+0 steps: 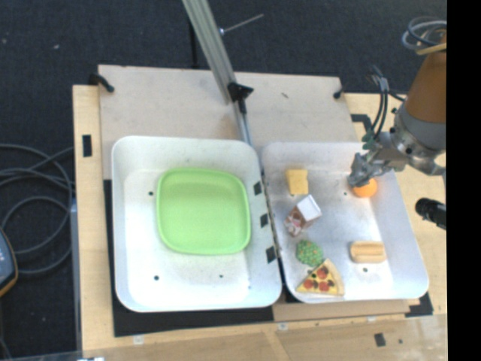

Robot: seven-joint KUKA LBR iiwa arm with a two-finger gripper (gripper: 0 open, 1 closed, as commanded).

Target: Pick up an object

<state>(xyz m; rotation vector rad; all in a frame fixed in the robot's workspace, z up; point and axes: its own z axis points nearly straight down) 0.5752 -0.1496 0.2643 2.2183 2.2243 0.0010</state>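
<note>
Jaws: down at the upper right of the right bin, directly over the orange fruit — spread cannot be told from this angle
Gripper (364,177): grey, at the end of the arm reaching in from the right, touching or just above the fruit
Orange fruit (365,189): near the right bin's upper right wall, partly hidden under the gripper
Right bin (398,232): shallow, white, on the wooden surface (301,100)
Yellow block (297,180): upper left part of the right bin
Small carton (304,213): white with red-brown, just below the yellow block, tilted
Green broccoli piece (308,252): below the carton, just above the pizza slice
Pizza slice (321,280): at the right bin's lower edge
Bread roll (367,252): tan, lower right of the right bin, well apart from the fruit
Left bin (131,224): white, beside the right bin — carries a green plate
Green plate (203,210): square with rounded corners, flat in the middle of the left bin
</note>
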